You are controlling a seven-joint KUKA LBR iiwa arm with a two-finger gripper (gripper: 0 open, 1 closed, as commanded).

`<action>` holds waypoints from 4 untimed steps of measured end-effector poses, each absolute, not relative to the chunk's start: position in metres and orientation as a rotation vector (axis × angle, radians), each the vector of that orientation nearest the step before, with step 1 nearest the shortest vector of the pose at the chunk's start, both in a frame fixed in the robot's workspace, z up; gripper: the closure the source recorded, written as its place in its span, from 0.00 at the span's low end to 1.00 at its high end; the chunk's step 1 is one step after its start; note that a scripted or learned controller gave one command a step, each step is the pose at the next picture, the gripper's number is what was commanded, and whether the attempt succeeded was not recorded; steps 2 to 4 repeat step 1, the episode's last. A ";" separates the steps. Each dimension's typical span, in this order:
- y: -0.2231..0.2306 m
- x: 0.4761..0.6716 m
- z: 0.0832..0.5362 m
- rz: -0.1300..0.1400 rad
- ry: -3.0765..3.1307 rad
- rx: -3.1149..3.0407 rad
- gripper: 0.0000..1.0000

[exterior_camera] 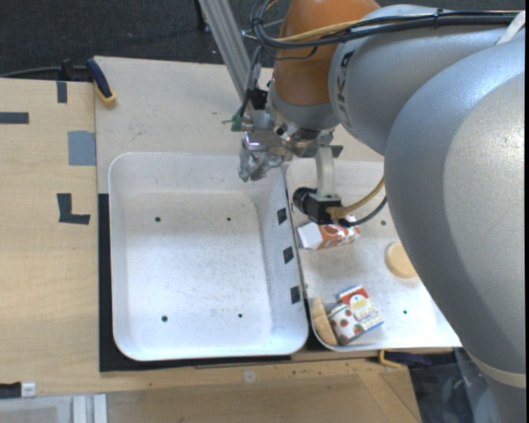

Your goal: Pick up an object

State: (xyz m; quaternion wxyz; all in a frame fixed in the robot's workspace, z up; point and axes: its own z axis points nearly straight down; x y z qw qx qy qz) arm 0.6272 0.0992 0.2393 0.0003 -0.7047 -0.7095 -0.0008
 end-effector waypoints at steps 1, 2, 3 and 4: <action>0.095 0.626 0.239 0.004 -2.224 -2.219 0.00; 0.095 0.626 0.239 0.004 -2.224 -2.219 0.00; 0.095 0.626 0.239 0.004 -2.224 -2.219 0.00; 0.095 0.626 0.239 0.004 -2.224 -2.219 0.00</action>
